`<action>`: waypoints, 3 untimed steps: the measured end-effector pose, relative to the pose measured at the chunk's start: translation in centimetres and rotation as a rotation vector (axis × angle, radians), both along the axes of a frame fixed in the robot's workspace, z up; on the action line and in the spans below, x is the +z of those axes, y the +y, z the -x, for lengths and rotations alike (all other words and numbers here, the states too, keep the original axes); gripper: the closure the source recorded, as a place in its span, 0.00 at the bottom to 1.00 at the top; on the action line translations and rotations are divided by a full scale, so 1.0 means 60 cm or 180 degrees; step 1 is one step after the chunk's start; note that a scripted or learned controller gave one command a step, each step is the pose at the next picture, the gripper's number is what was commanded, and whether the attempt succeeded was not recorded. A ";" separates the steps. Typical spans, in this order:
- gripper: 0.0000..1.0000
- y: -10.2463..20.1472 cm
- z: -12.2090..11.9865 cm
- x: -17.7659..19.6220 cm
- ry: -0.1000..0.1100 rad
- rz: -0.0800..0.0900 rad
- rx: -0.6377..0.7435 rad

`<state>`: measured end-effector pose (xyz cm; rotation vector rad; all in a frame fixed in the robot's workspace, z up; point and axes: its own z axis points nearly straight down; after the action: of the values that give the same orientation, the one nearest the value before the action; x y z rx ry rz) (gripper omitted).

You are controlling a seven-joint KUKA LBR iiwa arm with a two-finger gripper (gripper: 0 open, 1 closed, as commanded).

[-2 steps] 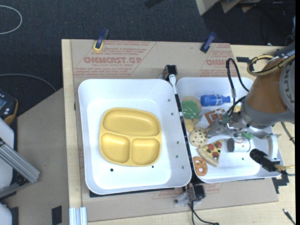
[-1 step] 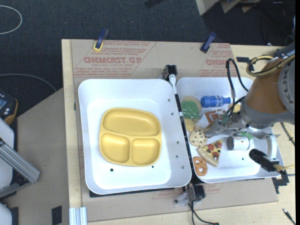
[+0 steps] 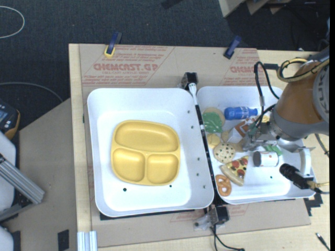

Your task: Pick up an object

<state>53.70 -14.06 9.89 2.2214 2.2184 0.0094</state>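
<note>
Pincer [image 3: 253,140] of mine hangs low in the right bin [image 3: 272,191]; whether it is wide or narrow I cannot tell. Just left lie a cookie [image 3: 224,152] and pizza slice [image 3: 235,170], a bottle [image 3: 240,112] beyond. Farther left, a yellow tray [image 3: 145,152] fills the other bin [image 3: 99,140].

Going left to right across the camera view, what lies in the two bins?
Yellow divided tray in the left bin → green round piece → cookie → pizza slice → blue bottle → gripper → white cylinder.
</note>
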 end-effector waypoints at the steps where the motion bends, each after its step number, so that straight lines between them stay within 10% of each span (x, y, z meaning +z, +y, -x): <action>1: 1.00 -0.001 -0.003 0.071 0.0004 0.0016 0.0007; 3: 1.00 -0.006 -0.008 0.213 0.0002 0.0016 0.0009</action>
<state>54.17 -14.43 22.69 2.2163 2.2193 0.0032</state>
